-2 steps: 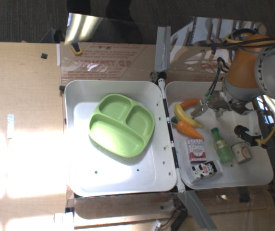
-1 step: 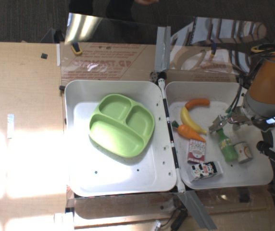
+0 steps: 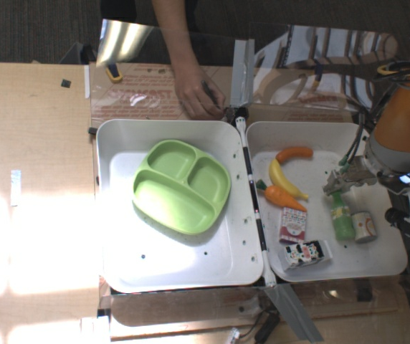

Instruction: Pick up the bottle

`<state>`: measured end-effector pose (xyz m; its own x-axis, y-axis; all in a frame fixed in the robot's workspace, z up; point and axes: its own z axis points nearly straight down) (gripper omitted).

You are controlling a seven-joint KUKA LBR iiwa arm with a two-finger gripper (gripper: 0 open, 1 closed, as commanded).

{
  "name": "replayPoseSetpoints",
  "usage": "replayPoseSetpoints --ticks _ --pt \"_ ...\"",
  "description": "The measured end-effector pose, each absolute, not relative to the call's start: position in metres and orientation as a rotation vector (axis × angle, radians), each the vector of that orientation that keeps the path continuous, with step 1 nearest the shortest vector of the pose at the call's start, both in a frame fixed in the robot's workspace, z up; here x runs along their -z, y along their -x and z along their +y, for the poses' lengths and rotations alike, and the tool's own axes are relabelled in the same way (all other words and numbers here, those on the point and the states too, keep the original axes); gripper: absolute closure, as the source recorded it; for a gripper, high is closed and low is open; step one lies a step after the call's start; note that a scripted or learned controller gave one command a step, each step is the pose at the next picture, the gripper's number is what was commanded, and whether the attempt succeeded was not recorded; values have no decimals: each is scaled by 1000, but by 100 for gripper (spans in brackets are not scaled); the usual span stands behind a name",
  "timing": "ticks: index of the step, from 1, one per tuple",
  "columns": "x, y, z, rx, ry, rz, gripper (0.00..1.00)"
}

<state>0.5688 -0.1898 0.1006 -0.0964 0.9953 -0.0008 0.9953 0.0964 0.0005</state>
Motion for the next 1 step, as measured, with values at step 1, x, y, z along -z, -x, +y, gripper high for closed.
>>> replayPoseSetpoints --ticks 1 --pt "-246 -549 -172 2 -2082 2352 100"
